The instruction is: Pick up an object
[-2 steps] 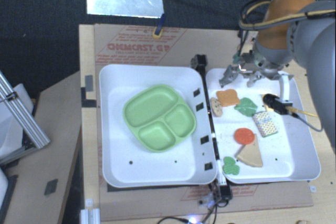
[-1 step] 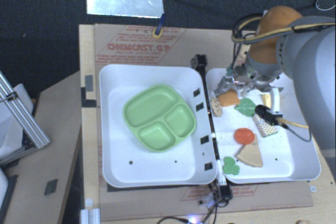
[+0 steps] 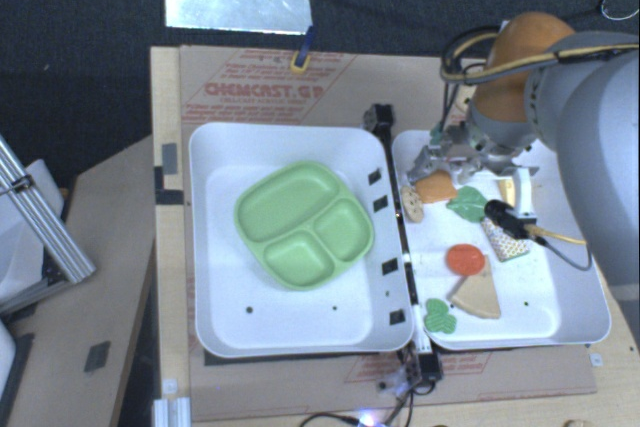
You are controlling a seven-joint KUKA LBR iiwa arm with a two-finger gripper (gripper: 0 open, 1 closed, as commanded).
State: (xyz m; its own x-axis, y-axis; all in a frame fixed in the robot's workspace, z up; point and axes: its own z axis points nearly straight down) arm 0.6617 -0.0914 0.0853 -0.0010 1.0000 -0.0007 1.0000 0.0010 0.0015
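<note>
Several toy food pieces lie in the right bin [image 3: 575, 315]. A tan-orange piece [image 3: 436, 187] sits at the bin's upper left, with a brown cookie [image 3: 411, 204] beside it at the left wall. Near the middle are a green leaf [image 3: 467, 204], a red round piece [image 3: 465, 259], a tan wedge [image 3: 478, 298] and a patterned cone piece [image 3: 506, 242]. A small green piece [image 3: 438, 316] lies at the lower left corner. My gripper [image 3: 440, 161] hangs low over the bin's upper left, just above the tan-orange piece.
The left bin [image 3: 215, 315] holds a green divided plate [image 3: 303, 224]. A black divider with clips [image 3: 392, 215] runs between the bins. The grey arm and its orange band [image 3: 520, 40] cover the right bin's upper right corner. A yellow cable [image 3: 560, 237] trails across the right side.
</note>
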